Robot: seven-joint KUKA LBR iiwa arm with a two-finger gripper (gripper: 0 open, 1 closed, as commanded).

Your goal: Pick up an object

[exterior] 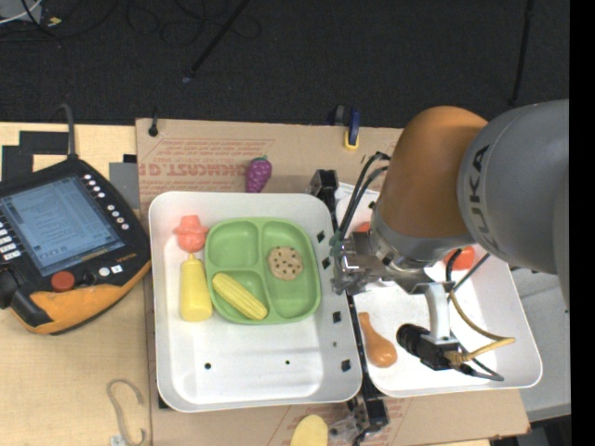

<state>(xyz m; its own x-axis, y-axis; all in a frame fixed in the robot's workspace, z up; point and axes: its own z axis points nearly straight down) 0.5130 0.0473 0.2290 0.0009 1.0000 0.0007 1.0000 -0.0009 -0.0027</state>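
Observation:
The arm's orange band and grey wrist hang over the right bin (521, 342), and my gripper (358, 269) sits beneath them at that bin's left wall, mostly hidden. A tan toy drumstick (376, 342) lies in the right bin just below the gripper. An orange-red piece (463, 259) peeks out from under the wrist on its right. In the left bin (242, 379) a green divided plate (232, 244) bears a cookie (284, 263) and a corn cob (239, 296). A yellow bottle (194, 289) and a pink toy (190, 234) lie left of the plate.
A purple grape bunch (258, 173) rests on the cardboard behind the left bin. A yellow lemon-like toy (310, 430) lies in front of the bins. A teach pendant (65, 240) sits at the left, and a metal hook (125, 409) lies near the front.

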